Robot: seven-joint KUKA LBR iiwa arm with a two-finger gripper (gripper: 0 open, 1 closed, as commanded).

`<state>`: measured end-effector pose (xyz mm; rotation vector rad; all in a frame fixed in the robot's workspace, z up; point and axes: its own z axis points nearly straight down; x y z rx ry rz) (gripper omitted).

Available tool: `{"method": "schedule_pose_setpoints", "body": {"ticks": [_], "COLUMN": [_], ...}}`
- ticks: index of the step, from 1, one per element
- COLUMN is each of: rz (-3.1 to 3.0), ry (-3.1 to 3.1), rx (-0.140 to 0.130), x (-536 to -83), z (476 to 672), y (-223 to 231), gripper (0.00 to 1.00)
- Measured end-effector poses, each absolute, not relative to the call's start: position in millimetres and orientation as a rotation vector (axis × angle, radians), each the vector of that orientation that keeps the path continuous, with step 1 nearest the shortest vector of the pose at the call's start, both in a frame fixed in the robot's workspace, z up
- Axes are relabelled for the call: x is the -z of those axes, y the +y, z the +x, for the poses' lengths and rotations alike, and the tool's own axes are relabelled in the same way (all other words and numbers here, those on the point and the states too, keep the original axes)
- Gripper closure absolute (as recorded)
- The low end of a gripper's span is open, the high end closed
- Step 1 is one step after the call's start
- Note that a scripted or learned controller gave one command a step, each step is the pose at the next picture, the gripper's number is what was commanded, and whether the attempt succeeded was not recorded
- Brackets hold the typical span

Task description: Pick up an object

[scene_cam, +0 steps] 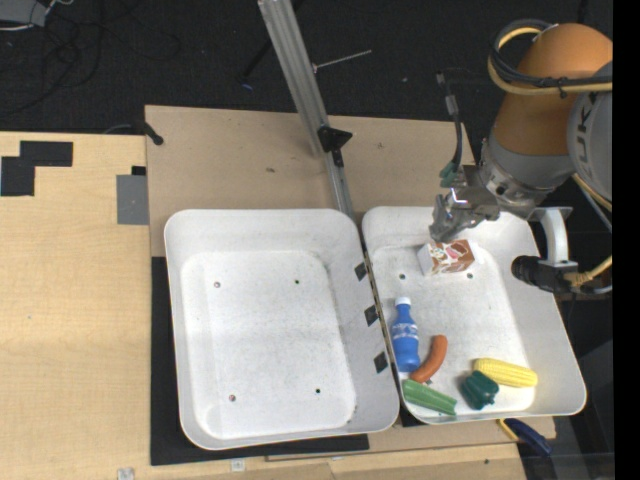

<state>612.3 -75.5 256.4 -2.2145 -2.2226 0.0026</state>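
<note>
where the arm reaches in from the right, we log its pincer low over the far part of the right bin, directly above a small red and white packet. we cannot tell whether the pincer is released or clenched: the wrist covers its tips, and the packet's upper edge is lost beneath them, so contact is likewise unclear.

contents of the right bin, near half:
- blue bottle with white cap, lying close to the bin's left wall.
- orange-red sausage shape, just beside the bottle on its right.
- green pod-like item at the near rim; its kind is hard to make out.
- dark green block, touching or nearly touching the next item.
- yellow corn cob, near the front right corner.

left bin: white, speckled, joined to the right bin by dark clips.

also on the worktop: a slanted metal rail running up from between the bins, its upper end cut off at the dark background.
</note>
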Motion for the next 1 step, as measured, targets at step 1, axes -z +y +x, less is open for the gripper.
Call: {"method": "schedule_pose_setpoints", "body": {"ticks": [1], "rz": [-2.214], "ry": [-2.222], "rx": [-0.003], "x": [-237.8], "z": [621.4], "y": [-25.2], "gripper": [1.0]}}
